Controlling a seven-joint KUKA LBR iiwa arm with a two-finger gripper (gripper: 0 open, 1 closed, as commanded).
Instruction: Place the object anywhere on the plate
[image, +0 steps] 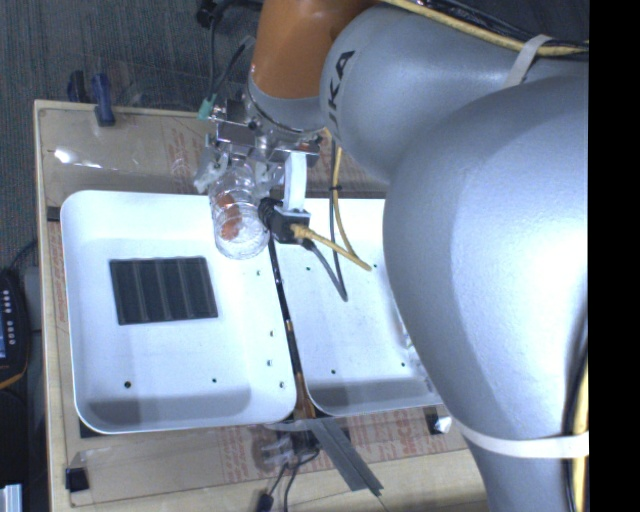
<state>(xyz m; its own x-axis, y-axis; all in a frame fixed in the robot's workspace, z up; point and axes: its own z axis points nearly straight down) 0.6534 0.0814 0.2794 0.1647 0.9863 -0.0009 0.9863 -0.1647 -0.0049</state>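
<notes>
A dark grey ribbed rectangular plate (163, 290) lies flat in the left bin (100, 400), left of its middle. A clear round object with a reddish patch inside (240, 228) sits at the left bin's upper right, close to the divide between the bins. My gripper (247, 185) is directly above and touching or overlapping this clear object, up and to the right of the plate. The big grey arm with its orange band (290, 45) comes in from the upper right and hides much of the right bin (350, 390).
A black cable and a yellow cable (335, 250) hang from the wrist over the right bin's left part. A black strip (285, 320) runs along the seam between the bins. Blue clamps (100, 95) stand at the bench's top left corner.
</notes>
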